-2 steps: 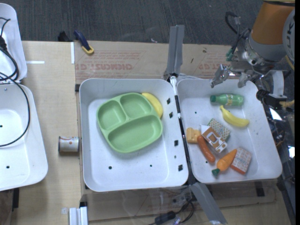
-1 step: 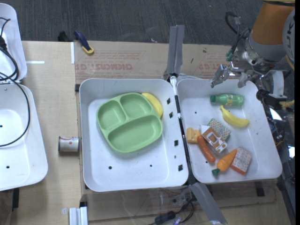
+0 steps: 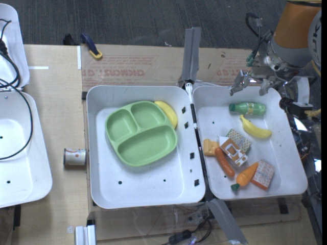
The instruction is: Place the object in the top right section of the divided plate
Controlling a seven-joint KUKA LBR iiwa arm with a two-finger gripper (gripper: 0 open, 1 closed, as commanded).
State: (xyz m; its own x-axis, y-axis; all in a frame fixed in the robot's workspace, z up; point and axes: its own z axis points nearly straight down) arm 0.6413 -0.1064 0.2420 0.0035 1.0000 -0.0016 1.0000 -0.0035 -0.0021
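A green divided plate [image 3: 141, 132] lies tilted in the left bin [image 3: 102, 177], all three of its sections bare. A yellow lemon-like piece [image 3: 167, 113] rests against the plate's upper right rim, outside the plate. My gripper [image 3: 251, 84] hangs open over the far edge of the right bin [image 3: 291, 152], its two fingers spread, with nothing between them. Just below it lie a green bottle [image 3: 248, 108] and a yellow banana [image 3: 256, 128].
The right bin also holds a small patterned box [image 3: 237, 144], a toy carrot [image 3: 246, 175], an orange sausage-like piece [image 3: 223, 161], a yellowish chunk [image 3: 210, 147] and a small orange carton [image 3: 263, 175]. A grey divider bar [image 3: 191, 55] stands between the bins. A small can [image 3: 75, 157] lies left of the bins.
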